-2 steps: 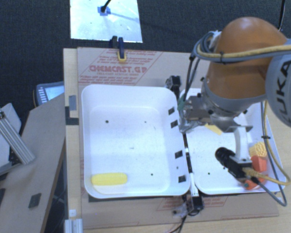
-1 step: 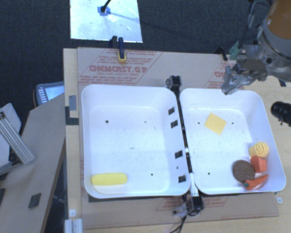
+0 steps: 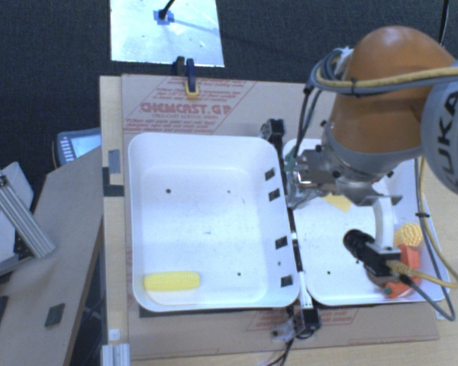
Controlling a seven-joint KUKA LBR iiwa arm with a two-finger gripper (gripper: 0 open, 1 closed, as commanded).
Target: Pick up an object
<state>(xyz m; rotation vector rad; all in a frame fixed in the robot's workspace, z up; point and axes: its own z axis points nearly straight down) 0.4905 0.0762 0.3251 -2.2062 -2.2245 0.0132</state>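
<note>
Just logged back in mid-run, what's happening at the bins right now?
The KUKA arm is reaching over the right bin, its gripper low near the divider between the bins. A yellow piece lies just beside it, with an orange object and a yellow ball at the bin's right. A yellow oblong object sits in the left bin.

The arm [image 3: 443, 120] is grey with a broad, rounded orange band [image 3: 389, 75] and dark "KUKA" letters, partly cropped. Yellow and grey cables [image 3: 343, 71] loop around the band. Below sits a grey metal wrist block [image 3: 328, 178], perhaps bolted, details blurred.
</note>
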